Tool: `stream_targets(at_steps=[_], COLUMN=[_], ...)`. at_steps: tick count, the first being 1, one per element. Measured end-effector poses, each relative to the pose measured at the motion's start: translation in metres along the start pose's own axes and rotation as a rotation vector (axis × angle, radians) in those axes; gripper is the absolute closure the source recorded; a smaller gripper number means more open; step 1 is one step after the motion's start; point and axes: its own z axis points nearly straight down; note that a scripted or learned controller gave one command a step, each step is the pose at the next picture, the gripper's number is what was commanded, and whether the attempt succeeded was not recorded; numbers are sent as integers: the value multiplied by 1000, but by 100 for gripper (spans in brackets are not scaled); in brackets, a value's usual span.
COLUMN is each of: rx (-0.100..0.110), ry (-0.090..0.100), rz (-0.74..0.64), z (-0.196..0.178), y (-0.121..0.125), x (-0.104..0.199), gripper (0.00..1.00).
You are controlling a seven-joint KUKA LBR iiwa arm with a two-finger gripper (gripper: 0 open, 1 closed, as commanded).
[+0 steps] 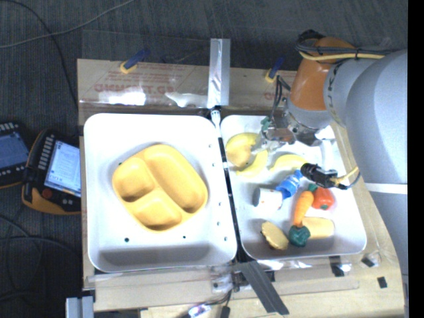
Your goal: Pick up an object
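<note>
Near rim of the right bin [344, 247], at 6 o'clock: a tan, bread-like piece [273, 235], touching the dark green end of an orange carrot [302, 207] angled up toward 1 o'clock

At 5 o'clock in the same bin, just beside the carrot's green end, a pale tan lump [319, 227]. Past it, against the carrot's upper end, a red-orange piece [322, 199].

At the bin's middle, a blue and white bottle [286, 185] on its side, white end toward 9 o'clock.

Alongside, in the left bin [106, 244], a yellow divided tray [159, 185], set across the middle and tilted, well apart from everything in the right bin. Off the bench at 9 o'clock, on the dark floor, a handheld control pendant [56, 171] with a lit screen.

Farther back in the right bin, a curved banana [288, 161] just beyond the bottle. At 10 o'clock, close to the wall between the bins, a yellow round fruit [240, 149].

Over the bin's far side, near 12 o'clock, the gripper [273, 134], low and just to the 3 o'clock side of the yellow round fruit; clamped or released, impossible to tell from this angle. Behind it, the grey arm [377, 124], reaching in from 3 o'clock.

Beyond both bins, a cardboard sheet [152, 81], a blue and yellow clamp [136, 59] on its far edge, and an upright metal post [219, 71] at 12 o'clock
</note>
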Motion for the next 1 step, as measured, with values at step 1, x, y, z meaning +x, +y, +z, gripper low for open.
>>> stream_targets(at_steps=[1], rx=[2], ry=[1], rz=[112], z=[-97], y=[-10], x=[-7], gripper=[100])
